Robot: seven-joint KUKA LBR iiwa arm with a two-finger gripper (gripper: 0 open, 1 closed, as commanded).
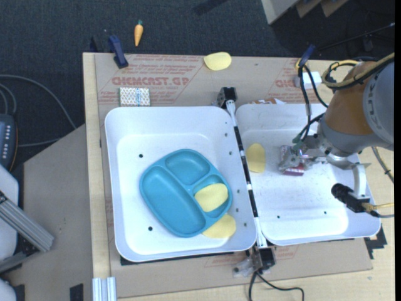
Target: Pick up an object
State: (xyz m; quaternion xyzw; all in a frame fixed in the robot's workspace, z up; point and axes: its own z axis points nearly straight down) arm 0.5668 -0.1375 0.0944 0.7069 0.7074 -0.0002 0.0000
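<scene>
Evidently the arm (360, 115) reaches low into the right bin (301, 221) to hunt for something; the blue tray (178, 193) in the left bin (125, 168) cradles one yellow piece (212, 195); another yellow piece (255, 157) lies near the gripper (293, 160), untouched; whether that gripper is clenched, I cannot tell.

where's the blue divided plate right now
The blue divided plastic plate lies in the left white bin, toward its lower middle, with one yellow piece in its small compartment and another against its lower edge.
</scene>
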